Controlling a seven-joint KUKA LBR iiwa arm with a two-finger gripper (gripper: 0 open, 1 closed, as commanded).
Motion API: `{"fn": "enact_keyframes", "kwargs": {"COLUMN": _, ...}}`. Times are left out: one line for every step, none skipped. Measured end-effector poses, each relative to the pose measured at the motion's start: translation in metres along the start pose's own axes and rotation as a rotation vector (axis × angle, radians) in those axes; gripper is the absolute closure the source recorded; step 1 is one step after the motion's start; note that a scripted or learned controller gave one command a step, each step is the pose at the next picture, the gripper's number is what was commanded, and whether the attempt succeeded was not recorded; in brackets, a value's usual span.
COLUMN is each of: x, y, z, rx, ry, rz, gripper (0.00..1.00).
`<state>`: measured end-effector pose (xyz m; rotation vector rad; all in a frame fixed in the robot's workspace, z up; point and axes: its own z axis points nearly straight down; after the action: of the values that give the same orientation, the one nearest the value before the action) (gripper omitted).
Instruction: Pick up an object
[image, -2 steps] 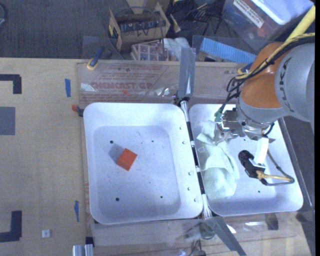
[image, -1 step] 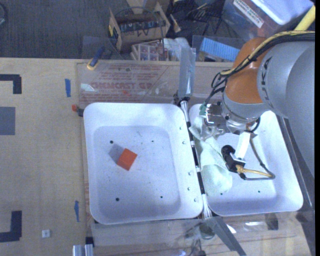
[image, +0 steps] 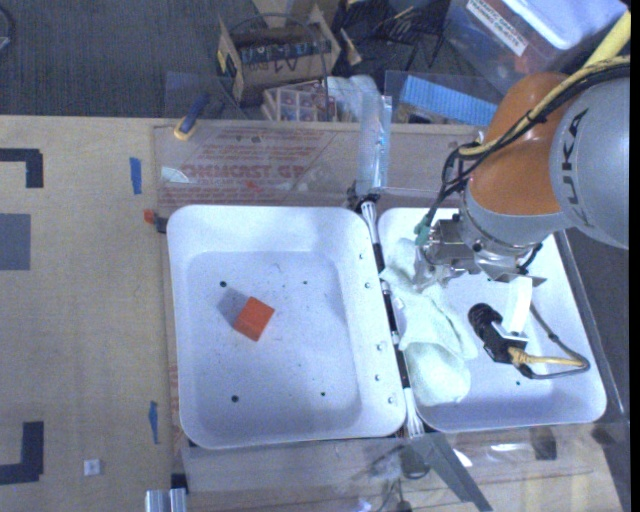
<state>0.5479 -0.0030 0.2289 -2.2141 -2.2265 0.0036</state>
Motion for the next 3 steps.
{"fn": "enact_keyframes", "kwargs": {"x": -0.024, "y": 0.029, "z": -0.09, "rx": -0.003, "ry": -0.001, "rz": 0.106, "gripper": 1.0}}
{"fn": "enact_keyframes", "kwargs": {"x": 0.003, "y": 0.016, "z": 0.007, "rx": 0.002, "ry": 0.0, "rz": 0.343, "gripper": 1.0}}
{"fn": "enact_keyframes", "kwargs": {"x": 0.004, "y": 0.016, "z": 0.007, "rx": 0.002, "ry": 0.001, "rz": 0.343, "gripper": 0.0}}
